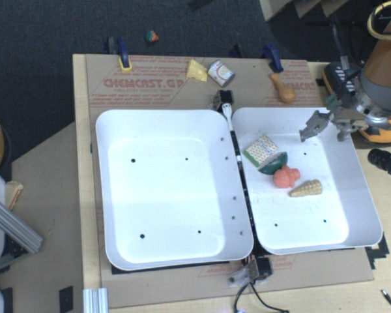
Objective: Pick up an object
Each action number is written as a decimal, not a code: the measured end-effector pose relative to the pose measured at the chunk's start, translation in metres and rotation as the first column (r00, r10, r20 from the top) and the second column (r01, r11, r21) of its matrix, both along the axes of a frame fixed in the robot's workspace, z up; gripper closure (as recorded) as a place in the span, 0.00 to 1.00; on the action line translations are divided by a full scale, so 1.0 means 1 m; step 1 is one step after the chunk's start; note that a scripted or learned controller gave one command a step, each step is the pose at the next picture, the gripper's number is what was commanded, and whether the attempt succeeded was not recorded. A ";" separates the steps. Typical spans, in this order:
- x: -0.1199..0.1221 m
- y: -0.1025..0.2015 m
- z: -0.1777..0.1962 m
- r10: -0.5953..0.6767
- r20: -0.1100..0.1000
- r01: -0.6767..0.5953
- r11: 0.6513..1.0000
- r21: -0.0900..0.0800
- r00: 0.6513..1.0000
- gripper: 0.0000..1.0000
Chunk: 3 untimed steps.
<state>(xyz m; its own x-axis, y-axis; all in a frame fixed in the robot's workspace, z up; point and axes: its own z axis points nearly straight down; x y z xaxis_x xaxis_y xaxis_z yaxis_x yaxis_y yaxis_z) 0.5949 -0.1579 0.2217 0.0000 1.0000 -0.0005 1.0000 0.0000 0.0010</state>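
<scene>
Four small things lie clustered in the right bin [352, 194], and that bin serves as the landmark here: a patterned green-and-white packet [260, 150] sits toward the bin's inner wall, overlapping a dark teal piece [274, 163] just below it; a pink-red lumpy toy [286, 177] touches the teal piece on its lower side, and a tan cone [305, 188] lies just beside the toy, closer to the bin's middle. The gripper [320, 125] hangs over the bin's upper far corner, near the rim, well apart from the cluster and with nothing between its fingers; whether they stand parted or closed cannot be told from this slant. The left bin [111, 194] sits against the right bin's inner wall. Beyond the right bin's top rim, on the brown board, rest a yellow wedge [197, 70], a small white box [221, 73] and a wooden-looking peg [283, 88]. By my reading, the step in hand is the approach: no object is chosen or touched yet. The next move calls for travelling inward from the corner toward the cluster and descending on one piece; the cone, lying at the edge, looks the easiest to isolate.
</scene>
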 end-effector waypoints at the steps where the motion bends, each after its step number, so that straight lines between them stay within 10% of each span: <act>1: -0.024 0.043 -0.144 0.002 -0.009 -0.002 1.000 0.004 1.000 0.00; 2: -0.019 0.039 -0.125 -0.001 0.006 0.001 1.000 -0.002 1.000 1.00; 3: -0.019 0.040 -0.126 -0.001 0.005 0.001 1.000 -0.001 1.000 0.00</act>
<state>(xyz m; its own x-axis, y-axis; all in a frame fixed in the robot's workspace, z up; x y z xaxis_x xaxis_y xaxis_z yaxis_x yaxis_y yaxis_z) 0.5756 -0.1184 0.0955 0.0011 1.0000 -0.0015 1.0000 -0.0011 0.0058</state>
